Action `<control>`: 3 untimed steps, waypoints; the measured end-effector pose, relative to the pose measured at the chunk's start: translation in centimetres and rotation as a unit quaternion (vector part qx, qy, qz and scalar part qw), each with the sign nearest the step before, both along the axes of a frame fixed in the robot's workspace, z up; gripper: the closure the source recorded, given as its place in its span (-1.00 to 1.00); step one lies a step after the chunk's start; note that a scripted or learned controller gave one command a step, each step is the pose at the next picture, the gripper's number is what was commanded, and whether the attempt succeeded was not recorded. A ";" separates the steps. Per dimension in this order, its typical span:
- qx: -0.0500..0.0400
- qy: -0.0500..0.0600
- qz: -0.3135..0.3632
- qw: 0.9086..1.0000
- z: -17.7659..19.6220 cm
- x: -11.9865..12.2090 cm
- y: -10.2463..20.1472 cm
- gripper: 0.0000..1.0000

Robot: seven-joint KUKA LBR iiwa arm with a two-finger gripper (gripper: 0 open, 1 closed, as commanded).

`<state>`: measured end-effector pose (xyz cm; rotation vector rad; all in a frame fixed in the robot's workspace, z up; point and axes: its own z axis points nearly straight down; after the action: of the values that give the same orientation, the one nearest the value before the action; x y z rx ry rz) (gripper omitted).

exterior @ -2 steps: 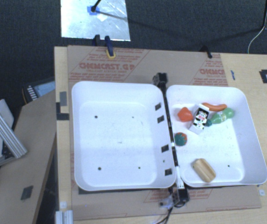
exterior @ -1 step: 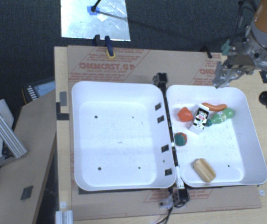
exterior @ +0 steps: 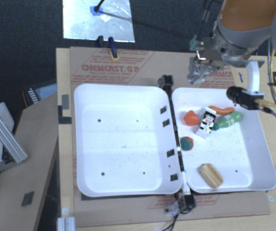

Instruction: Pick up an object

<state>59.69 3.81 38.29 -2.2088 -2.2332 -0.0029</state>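
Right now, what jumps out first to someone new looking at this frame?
The big grey-and-orange arm at top right, its gripper hanging over the cardboard just beyond the right bin's far edge. Next, the colourful cluster in that bin's far half: an orange block, a white toy, a green bottle, a carrot-like piece, with a round green-red ball and a tan bread piece nearer. The left bin sits alongside.

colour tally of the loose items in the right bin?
Orange: 2, a chunky piece and a long thin piece
Green: 1, a bottle-shaped item
White with black marks: 1, a small box
Teal with red: 1, a small ball
Tan: 1, a bread-like loaf
Total: 6
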 end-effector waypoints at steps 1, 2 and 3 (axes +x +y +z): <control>0.002 -0.002 0.004 1.000 2.7 -2.5 15.6 1.00; 0.000 -0.002 -0.003 1.000 3.7 -2.3 14.5 1.00; 0.000 0.000 -0.001 1.000 4.2 -4.9 19.6 1.00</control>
<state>54.83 23.43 42.51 -2.2102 -2.2315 -0.0047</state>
